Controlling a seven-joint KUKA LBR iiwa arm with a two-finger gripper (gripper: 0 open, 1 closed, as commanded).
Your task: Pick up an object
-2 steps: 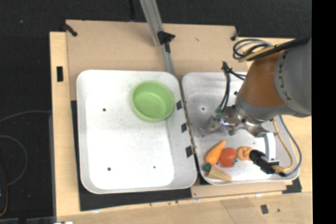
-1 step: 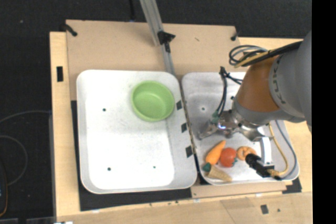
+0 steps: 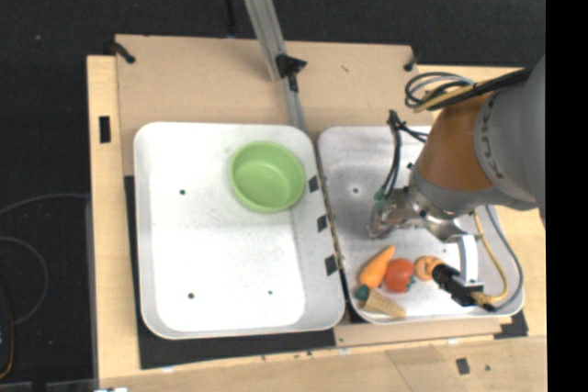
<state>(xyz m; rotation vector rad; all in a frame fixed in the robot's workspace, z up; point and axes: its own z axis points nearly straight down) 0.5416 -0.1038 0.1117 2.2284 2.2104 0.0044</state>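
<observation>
In the right bin [image 3: 354, 156] the gripper [image 3: 390, 220] hangs just above the carrot [image 3: 376, 268] and tomato [image 3: 399, 274] clustered at the near wall, probably lining up a pick; can't tell its opening, nothing visibly held; bowl [image 3: 267, 176] sits in left bin [image 3: 184, 234].
</observation>
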